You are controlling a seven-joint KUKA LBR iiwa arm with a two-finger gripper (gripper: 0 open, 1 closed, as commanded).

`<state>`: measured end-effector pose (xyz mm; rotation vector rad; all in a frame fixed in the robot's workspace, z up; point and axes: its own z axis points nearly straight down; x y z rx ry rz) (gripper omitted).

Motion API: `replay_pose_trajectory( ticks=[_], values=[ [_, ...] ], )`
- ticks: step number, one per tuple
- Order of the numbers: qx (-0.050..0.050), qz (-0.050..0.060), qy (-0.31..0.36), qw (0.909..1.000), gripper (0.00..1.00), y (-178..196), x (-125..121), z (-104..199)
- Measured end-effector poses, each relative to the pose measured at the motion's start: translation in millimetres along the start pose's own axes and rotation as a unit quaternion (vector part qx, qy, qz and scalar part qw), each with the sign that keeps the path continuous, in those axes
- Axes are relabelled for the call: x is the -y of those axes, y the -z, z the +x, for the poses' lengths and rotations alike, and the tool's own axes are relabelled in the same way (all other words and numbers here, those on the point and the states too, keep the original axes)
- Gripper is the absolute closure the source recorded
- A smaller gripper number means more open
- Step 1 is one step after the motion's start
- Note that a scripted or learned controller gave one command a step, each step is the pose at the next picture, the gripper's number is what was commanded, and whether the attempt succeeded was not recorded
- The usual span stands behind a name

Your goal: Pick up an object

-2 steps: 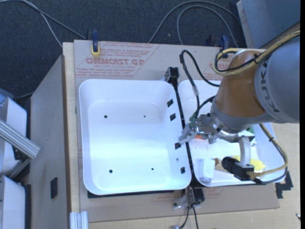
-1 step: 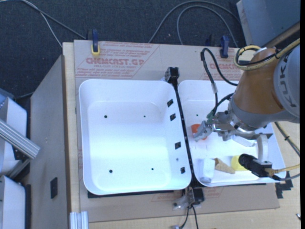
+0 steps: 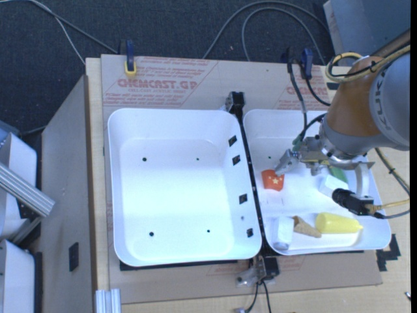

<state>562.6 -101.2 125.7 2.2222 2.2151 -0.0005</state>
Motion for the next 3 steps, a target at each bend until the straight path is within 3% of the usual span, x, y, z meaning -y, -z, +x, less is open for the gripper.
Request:
replay_pose_trajectory(
  ticks=[1, 2, 3],
  values=[
    [-0.003, 0.004, 0.001, 1.0000, 0.00, -42.6, 45.3, 10.0],
    [-0.001, -0.001, 0.003, 1.0000, 0.00, -40.2, -14.4, 10.0],
    [0.000, -0.001, 0.001, 1.0000, 0.00, -40.1, -57.7, -43.5]
  ],
)
